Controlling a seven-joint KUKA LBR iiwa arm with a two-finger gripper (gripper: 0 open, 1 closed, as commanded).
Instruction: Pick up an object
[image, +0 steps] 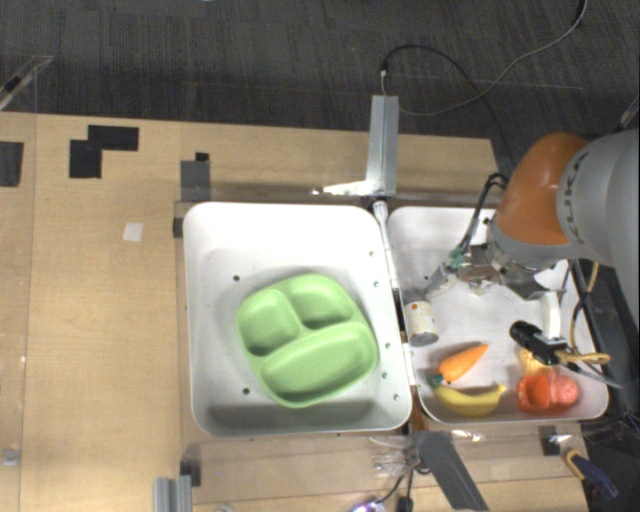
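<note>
The gripper (476, 272) hangs over the back half of the right bin (422, 232); I cannot tell whether it is open or shut. The carrot (462, 361) lies from it toward the bin's front edge, just behind the banana (468, 398), its long axis slanting across the bin.

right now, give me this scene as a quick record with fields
left bin: green divided plate, near the middle
right bin: small pale cylinder by the left wall; carrot, banana and red fruit along the near edge
gripper: over the right bin's far half, apart from the items
task state: nothing seen lifted
</note>
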